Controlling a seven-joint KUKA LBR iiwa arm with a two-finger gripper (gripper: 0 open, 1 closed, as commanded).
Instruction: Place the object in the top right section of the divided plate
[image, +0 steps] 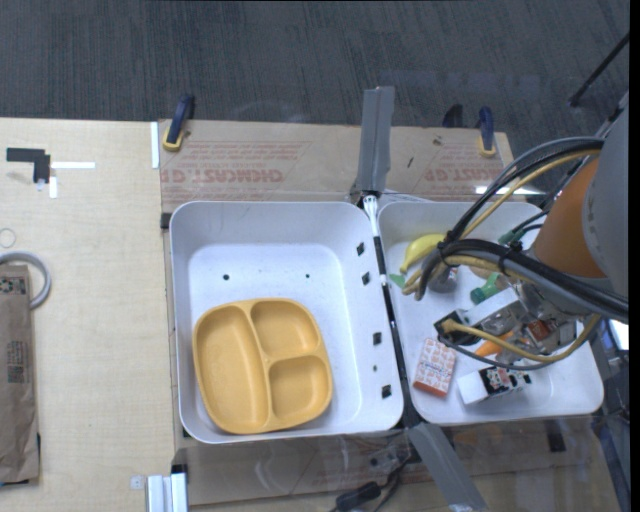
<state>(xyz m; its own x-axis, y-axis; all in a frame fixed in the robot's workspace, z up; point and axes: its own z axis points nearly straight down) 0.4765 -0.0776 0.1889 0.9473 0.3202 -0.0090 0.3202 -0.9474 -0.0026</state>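
A: In the left bin (190, 250), the yellow divided plate (262, 365) lies flat near the front; all three sections bare.

B: And the arm (590, 215)?

A: Over the right bin (560, 395), cables trailing. Gripper (500, 330) low among clutter: banana (422, 250), green piece (488, 292), small patterned box (434, 364), white block (490, 383). Jaw state: cannot tell. No object visibly held.
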